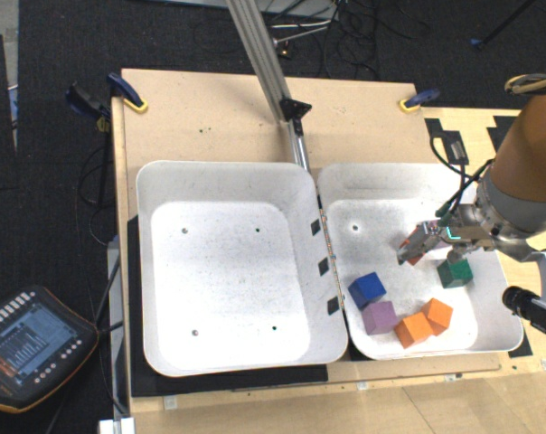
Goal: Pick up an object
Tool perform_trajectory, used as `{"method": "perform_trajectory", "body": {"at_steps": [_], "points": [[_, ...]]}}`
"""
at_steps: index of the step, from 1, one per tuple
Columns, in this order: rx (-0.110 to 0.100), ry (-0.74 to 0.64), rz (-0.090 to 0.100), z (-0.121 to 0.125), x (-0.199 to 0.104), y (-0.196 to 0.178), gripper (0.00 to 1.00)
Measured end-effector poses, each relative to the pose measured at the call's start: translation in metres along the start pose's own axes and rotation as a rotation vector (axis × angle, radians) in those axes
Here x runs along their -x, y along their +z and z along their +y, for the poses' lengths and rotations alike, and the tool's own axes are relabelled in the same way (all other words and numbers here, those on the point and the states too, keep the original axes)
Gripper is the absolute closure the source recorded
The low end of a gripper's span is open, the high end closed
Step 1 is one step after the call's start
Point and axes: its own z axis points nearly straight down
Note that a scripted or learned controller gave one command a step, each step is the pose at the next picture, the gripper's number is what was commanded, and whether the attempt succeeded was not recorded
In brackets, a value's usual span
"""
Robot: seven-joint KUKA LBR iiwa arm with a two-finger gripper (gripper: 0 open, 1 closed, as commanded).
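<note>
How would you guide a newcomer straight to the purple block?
Start at the right bin of the two white bins. Near its front edge sits a small cluster of blocks; the purple block lies just in front of the blue block and left of the orange blocks. It is the only purple piece.

Arm [526,165]: rounded casing, broad orange band above a grey wrist section. Black cables run along the wrist housing. Pincer [416,246]: dark metal assembly with reddish detail and a small teal-lit spot near its base. Surface markings illegible.
</note>
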Motion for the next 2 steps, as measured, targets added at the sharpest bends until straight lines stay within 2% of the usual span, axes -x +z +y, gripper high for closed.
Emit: {"method": "perform_trajectory", "body": {"at_steps": [1,2], "points": [[-0.005,0.002,0.000,-0.007,0.007,0.048,0.00],[-0.006,0.000,0.002,-0.007,-0.004,0.106,0.00]]}}
